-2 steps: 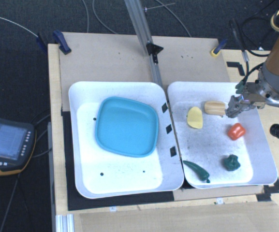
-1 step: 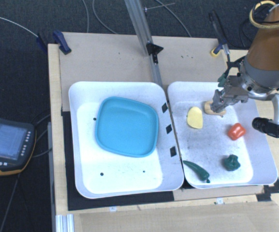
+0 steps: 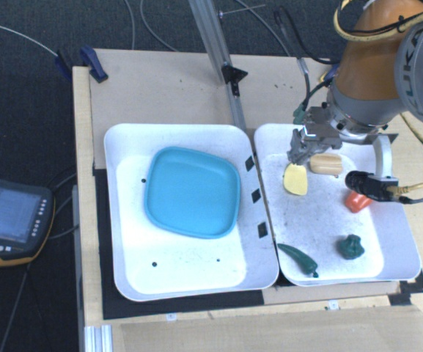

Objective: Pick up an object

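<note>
Fingers (image 3: 300,155) low over the right bin (image 3: 387,266), though whether they're spread or clamped can't be told from up here. Just below them lies a pale yellow piece (image 3: 295,180), seemingly touching, and right beside them sits a tan bread-like block (image 3: 325,164). Further out, past a black fitting (image 3: 369,183), a red-orange item (image 3: 357,201). Nearer the front rim, a dark green lump (image 3: 350,246) and a green pepper (image 3: 299,259). Well away, the left bin (image 3: 127,266) carries a blue plate (image 3: 193,191).
</note>
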`<state>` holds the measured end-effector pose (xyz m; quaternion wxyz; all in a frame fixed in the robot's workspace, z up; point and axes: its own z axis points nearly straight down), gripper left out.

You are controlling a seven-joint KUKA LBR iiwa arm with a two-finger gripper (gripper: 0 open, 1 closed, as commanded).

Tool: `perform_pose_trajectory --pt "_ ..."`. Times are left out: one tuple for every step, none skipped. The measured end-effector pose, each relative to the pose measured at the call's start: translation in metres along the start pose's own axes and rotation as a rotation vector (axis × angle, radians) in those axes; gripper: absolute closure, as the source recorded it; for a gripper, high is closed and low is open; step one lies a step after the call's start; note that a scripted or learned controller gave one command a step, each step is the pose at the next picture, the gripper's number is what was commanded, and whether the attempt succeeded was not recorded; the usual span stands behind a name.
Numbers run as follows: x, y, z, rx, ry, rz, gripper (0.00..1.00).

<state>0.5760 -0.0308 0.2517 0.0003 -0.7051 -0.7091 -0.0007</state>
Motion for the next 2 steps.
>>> perform_pose_trajectory --pt "0.049 0.015 0.012 0.001 0.000 0.002 1.00" --pt "0.104 0.029 0.009 0.000 0.000 0.001 1.00"
